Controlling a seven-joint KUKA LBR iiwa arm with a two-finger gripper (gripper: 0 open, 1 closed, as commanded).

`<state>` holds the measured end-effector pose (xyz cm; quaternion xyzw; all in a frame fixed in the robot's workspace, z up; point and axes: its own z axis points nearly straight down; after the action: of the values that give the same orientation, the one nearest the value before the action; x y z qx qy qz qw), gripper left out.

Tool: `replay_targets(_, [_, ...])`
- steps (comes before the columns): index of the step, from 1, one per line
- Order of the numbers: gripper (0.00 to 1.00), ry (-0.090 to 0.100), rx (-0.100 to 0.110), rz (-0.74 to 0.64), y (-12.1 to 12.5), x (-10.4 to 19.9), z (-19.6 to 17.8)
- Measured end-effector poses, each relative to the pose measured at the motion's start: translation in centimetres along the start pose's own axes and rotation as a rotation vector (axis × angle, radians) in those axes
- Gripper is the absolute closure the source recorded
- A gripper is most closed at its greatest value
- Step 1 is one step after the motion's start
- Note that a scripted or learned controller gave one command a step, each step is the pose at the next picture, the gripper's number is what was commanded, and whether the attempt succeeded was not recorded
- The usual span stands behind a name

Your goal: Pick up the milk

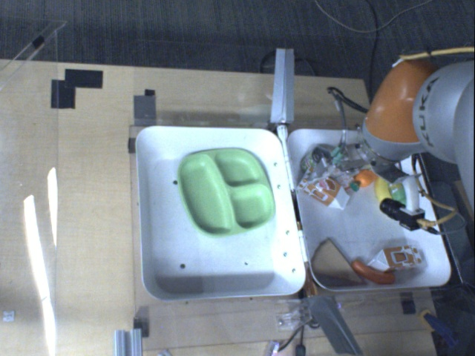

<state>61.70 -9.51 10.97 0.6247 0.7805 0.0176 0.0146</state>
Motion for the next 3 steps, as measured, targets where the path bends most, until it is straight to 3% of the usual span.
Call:
replay_targets(1, [0.0,-0.018,-0.019,-0.021,-0.7,0.6,-0.1])
replay_targets(2, [0.0,-0.004,0.001,-0.079,0.5,-0.1,0.0])
replay_targets(3, [1.0,-0.007,-0.015,-0.082,1.2,0.0,-1.4])
